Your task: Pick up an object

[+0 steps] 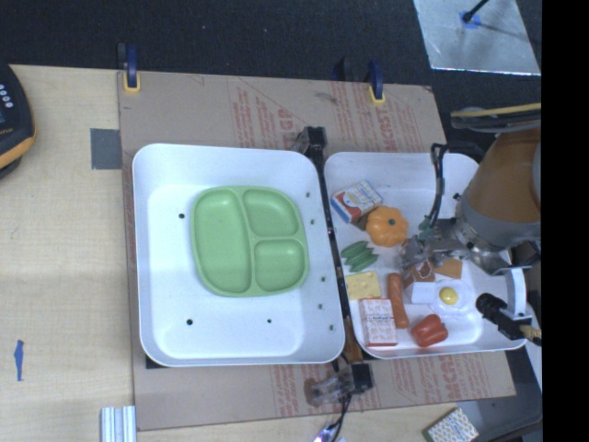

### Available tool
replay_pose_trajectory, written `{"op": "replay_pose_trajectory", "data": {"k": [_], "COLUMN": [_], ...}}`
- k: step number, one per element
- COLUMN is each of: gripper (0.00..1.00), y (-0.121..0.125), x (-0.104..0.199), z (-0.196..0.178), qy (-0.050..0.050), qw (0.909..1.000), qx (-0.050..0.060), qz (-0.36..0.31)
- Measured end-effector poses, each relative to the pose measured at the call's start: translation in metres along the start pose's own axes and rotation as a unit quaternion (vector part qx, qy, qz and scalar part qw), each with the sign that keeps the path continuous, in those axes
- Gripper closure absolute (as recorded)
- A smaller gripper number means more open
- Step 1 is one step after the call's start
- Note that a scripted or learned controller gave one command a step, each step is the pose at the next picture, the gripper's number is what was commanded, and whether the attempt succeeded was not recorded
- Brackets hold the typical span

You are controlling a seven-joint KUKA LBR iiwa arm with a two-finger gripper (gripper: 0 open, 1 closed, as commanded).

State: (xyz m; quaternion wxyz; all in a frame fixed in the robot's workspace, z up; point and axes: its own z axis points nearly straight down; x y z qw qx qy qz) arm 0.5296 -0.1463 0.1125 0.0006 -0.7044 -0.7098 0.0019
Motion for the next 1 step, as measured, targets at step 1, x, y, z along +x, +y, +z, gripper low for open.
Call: {"op": "replay_pose_trajectory", "data": {"k": [1], "gripper": [1.0], "y": [0.078], "x": [0.0793], "z": [-0.0854], "qy": [0.002], "qw": [1.0], "qx": [-0.007], "qz": [-0.003]}}
